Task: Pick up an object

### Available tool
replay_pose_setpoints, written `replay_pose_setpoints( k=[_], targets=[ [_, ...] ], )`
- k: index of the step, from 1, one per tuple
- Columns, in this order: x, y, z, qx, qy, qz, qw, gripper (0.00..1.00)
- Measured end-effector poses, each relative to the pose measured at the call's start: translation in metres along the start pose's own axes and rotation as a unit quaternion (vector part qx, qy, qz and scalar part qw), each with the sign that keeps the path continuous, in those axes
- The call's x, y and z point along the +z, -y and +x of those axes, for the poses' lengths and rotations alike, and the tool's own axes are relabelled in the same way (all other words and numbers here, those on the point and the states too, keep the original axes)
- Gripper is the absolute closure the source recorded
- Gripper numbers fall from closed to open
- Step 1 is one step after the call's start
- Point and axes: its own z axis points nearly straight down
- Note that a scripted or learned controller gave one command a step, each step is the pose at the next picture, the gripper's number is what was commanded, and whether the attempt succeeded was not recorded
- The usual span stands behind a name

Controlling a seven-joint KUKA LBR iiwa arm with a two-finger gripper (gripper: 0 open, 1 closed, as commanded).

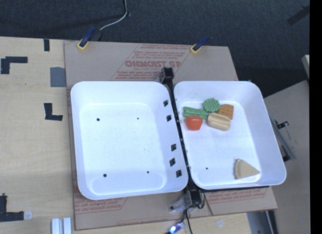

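camera view: two white bins on the bench [30,127]. right bin [251,137] holds toy broccoli [204,108], tomato [194,123], bread roll [219,121], orange piece [226,110], tan wedge [245,169]. pincer state: cannot tell.

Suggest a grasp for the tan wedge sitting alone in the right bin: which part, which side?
Take the tan wedge across its two straight sides, near mid-body, coming straight down. It lies flat, apart from the other toys, so both sides look open to fingers. Its curved right end sits close to the right bin's front-right wall, so I'd avoid gripping along that axis or approaching low from there.
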Motion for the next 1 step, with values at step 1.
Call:
replay_pose_setpoints(
  k=[1],
  targets=[
    [-0.0103,-0.0026,0.0,-0.001,0.002,-0.001,1.0,1.0]
  ],
)
